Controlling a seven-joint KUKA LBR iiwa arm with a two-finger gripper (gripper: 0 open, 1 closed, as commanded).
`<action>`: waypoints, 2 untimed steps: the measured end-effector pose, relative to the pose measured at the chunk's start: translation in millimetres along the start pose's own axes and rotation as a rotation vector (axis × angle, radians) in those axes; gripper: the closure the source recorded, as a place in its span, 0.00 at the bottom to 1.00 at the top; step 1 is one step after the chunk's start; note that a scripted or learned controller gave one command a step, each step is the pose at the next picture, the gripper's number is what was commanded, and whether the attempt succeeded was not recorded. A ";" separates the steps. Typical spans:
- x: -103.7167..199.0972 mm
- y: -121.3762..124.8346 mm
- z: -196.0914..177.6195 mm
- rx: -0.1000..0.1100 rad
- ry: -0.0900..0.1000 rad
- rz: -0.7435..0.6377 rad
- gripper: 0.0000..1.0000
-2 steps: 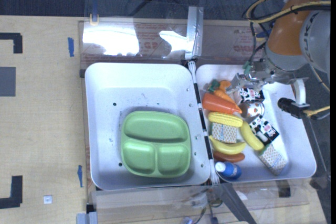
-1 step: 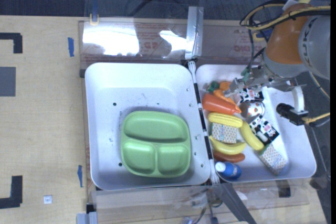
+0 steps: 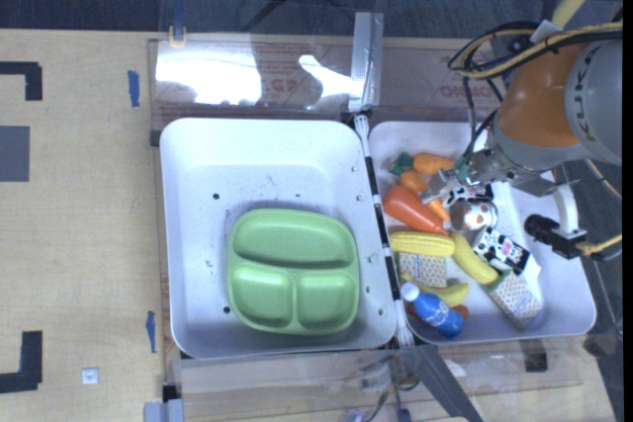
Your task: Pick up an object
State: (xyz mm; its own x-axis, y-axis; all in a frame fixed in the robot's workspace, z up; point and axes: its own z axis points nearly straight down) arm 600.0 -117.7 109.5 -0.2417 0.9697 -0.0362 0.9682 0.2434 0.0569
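Nearest the camera, a blue-capped bottle [image 3: 432, 309] lies at the near-left corner of the right bin [image 3: 569, 311]. Farther in, the gripper [image 3: 457, 185] sits low over the toy pile, whether open or closed cannot be determined. The orange carrot [image 3: 413, 209] lies just to its left, touching or nearly so, long axis running far-left to near-right. A yellow corn cob [image 3: 420, 243] lies just nearer.
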 end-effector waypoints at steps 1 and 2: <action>-18.9 -6.5 2.1 0.007 0.018 -0.260 0.00; -51.6 32.1 5.6 0.016 0.022 -0.425 0.00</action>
State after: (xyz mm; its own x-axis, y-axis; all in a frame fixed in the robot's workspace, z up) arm 643.8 -160.0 107.6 -0.6206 0.7835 -0.0315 0.7831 0.6213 0.0263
